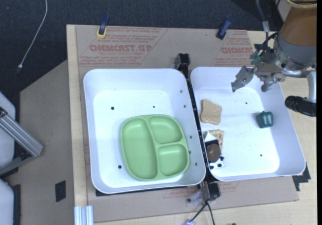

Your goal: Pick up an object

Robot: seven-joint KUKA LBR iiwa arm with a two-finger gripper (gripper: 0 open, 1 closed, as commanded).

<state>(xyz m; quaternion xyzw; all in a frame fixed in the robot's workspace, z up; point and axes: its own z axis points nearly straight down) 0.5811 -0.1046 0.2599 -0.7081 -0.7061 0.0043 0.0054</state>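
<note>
Over the right bin's far edge: my gripper, hanging above the bin floor near its back wall.
Fingers: spread wide, nothing between them.
Arm: grey with the orange band, coming in from the right, wrist right behind my fingers.
Right bin: holds every candidate I've got.
Green object: small, dark green, sits below and slightly right of my fingers, near but clearly apart. Closest pick.
Toast slice: tan, flat, below and left of me, close to the divider between the bins.
Smaller pieces: a tan bit and a dark brown bit, further down from the toast slice, hugging the same wall. Shape unclear; can't tell if they're touching.
Left bin: well off to my left, holds a green divided plate. Too wide and flat for me, I'd judge.
Progress: early. Nothing gripped, nothing lifted, all items lying on bin floors.
Left to do: choose a target, line up over it, descend, close, lift.
Risk: the toast slice lies flat and near a wall, so I'd expect a poor grip; the green object looks like the safer bet.
</note>
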